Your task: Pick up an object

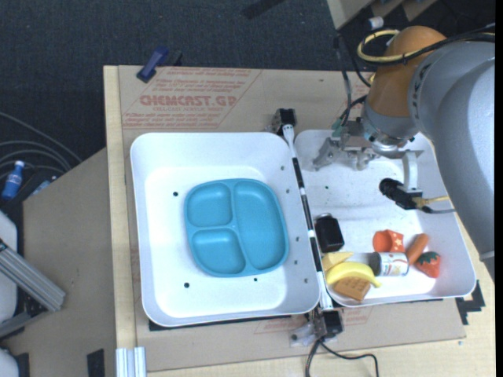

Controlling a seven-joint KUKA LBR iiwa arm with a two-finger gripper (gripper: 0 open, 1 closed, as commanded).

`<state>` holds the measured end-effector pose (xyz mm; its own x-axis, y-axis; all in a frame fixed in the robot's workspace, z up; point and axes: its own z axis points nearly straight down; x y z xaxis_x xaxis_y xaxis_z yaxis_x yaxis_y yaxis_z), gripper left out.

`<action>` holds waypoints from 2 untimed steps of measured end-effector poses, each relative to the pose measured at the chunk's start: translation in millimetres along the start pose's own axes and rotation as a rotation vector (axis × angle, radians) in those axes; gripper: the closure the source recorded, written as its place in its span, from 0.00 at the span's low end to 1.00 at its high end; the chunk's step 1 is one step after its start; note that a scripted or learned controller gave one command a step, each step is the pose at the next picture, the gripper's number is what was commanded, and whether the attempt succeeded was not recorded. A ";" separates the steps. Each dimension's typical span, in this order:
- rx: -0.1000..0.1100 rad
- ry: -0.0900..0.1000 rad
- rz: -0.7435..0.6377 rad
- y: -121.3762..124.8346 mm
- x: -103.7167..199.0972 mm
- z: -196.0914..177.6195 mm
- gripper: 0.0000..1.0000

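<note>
One glossy blue divided plate (235, 227) lies in left bin (149, 210).

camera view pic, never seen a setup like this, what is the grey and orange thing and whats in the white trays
The picture comes from one fixed camera above a bench, looking down at a slant. The big grey and orange shape on the right is a robot arm; its gripper hangs over the far end of the right bin. Nothing shows between its fingers, so it holds nothing visible. The left bin carries a blue divided plate. The right bin holds small items near its front: a yellow banana, an orange piece, a toy carrot, a small bottle, and a black block by the divider.
</note>
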<state>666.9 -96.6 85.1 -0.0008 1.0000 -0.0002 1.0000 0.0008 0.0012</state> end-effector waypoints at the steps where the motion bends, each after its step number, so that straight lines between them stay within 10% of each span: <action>1: 0.003 0.001 0.001 -73.4 -9.7 0.6 0.00; 2: 0.000 0.000 0.000 0.0 -8.9 0.0 0.00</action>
<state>666.8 -105.5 85.1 -0.0008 1.0000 -0.0005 1.0000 0.0008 0.0012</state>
